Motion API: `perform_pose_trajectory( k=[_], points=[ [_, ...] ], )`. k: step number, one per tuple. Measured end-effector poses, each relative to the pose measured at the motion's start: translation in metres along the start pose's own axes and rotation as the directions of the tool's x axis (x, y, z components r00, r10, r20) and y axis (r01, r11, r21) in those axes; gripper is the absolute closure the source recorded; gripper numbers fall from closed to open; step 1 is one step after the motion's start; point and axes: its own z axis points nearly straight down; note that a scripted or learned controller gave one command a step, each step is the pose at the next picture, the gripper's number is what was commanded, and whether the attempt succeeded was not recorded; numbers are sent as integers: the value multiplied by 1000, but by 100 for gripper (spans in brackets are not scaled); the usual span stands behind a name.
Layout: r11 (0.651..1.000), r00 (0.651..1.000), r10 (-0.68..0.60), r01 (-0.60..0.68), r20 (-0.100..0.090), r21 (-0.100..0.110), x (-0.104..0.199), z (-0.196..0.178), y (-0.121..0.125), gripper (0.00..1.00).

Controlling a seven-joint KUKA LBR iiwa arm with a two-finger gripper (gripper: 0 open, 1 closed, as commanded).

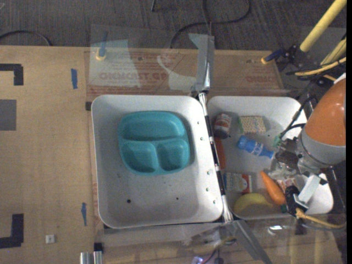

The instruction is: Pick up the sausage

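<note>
Reddish sausage [220,152] lies ungrasped, well left of my claw [289,166]; its opening I cannot tell.

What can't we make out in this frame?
- Gripper, camera view: fingers hidden under the wrist, so its state and any hold are unreadable.
- Sausage: thin reddish strip pressed against the right bin's left wall, ends unclear.
- Packet beside the banana: print too blurred to read.
- Arm: cut off at the right edge.
</note>
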Motion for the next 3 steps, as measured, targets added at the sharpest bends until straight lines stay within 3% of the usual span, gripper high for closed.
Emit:
perform_pose_trajectory(
  k=[1, 2, 3],
  points=[
    [891, 891, 453, -453, 0, -2, 7, -40, 14, 100],
    [789, 789, 615, -615, 1, 1, 28, -11, 16, 100],
    [939, 939, 343, -343, 0, 2, -1, 4, 29, 100]
  ],
)
